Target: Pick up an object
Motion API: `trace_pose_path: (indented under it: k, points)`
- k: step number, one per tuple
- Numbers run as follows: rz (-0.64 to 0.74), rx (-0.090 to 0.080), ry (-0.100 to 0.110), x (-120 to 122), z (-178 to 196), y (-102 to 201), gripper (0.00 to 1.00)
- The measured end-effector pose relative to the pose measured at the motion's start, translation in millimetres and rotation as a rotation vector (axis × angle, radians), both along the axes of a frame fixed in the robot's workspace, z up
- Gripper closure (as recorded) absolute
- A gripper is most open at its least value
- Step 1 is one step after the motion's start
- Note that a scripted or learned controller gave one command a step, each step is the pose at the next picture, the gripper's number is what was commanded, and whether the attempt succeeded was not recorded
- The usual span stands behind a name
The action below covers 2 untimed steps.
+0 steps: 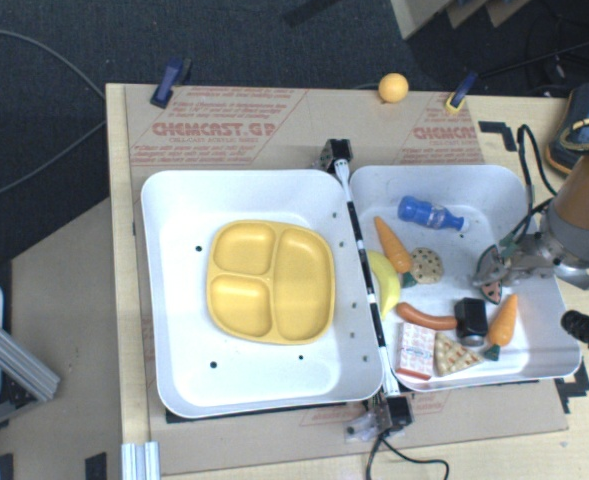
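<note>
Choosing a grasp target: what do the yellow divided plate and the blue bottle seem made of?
Yellow divided plate: looks like moulded plastic, smooth with a soft sheen, uniform colour and rounded compartment ridges. Blue bottle: probably plastic too, glossy with a highlight along its side; it is too small to be sure.

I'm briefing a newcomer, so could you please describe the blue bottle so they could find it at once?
Look in the right bin, the one with the toy food. The blue bottle lies on its side near the far wall, just beyond the upper carrot and the cookie. It is the bin's one blue item.
</note>
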<state>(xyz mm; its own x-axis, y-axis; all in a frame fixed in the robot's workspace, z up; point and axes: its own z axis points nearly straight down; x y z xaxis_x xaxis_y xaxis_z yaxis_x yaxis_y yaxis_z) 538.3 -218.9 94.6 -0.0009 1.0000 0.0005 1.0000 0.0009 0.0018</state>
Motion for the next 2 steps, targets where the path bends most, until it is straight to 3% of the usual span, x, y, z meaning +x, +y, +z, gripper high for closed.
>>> trace_pose_path:
  k: [1,2]
  points:
    - [0.001,0.0,-0.001,59,-10,74,1.0]
    - [0.001,0.0,-0.001,30,91,144,1.0]
